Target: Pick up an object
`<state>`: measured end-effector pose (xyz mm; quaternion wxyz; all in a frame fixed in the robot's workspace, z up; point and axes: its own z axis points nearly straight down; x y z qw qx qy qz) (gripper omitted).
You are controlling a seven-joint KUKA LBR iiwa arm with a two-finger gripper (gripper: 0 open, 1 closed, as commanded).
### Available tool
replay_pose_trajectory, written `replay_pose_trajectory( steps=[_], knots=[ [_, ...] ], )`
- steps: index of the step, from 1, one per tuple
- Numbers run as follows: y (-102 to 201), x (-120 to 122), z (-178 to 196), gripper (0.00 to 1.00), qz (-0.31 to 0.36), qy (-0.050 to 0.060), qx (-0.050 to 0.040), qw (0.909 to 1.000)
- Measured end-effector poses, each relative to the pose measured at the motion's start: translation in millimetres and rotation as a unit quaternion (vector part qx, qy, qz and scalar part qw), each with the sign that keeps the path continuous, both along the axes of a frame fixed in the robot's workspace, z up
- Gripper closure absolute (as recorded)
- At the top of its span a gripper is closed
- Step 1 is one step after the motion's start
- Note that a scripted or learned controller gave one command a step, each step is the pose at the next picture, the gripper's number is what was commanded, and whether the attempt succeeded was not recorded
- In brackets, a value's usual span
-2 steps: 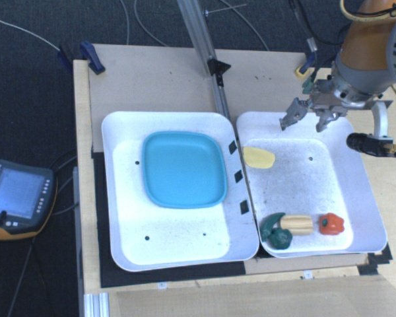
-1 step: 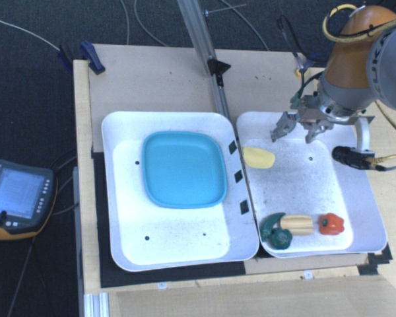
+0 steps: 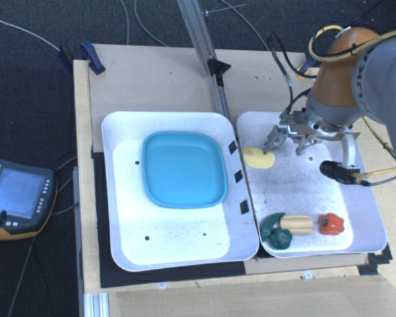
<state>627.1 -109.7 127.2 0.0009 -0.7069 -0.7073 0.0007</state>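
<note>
Where arm overhangs, end effector fingers indistinct.

Dark carpet floor with loose cables; wooden bench; handheld pendant at left.

Shallow white plastic bin on the left is showing fine dark speckles across its floor. Square turquoise plastic plate is sitting pale blue-green against that white. Shallow white plastic bin on the right is likewise carrying dark specks. Pale yellow rounded piece is reading soft lemon. Dark green leafy toy vegetable, tan cylindrical block and red toy pepper are lining up green, beige, red. Grey arm with orange band is showing yellow cable loops. Light tan wooden bench top is lying over dark charcoal carpet. Handheld grey pendant with orange trim is glowing bluish on screen.
</note>
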Motion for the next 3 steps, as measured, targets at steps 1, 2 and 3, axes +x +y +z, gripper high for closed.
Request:
replay_pose_trajectory(
  steps=[1, 2, 3],
  knots=[
    [0, 0, -33, 0.00, 0.000, -0.001, -0.0001, 1.0000],
    [0, 1, -21, 1.00, 0.000, -0.002, -0.0001, 1.0000],
    [-3, -4, 40, 1.00, 0.000, -0.004, -0.0005, 1.0000]
  ],
)
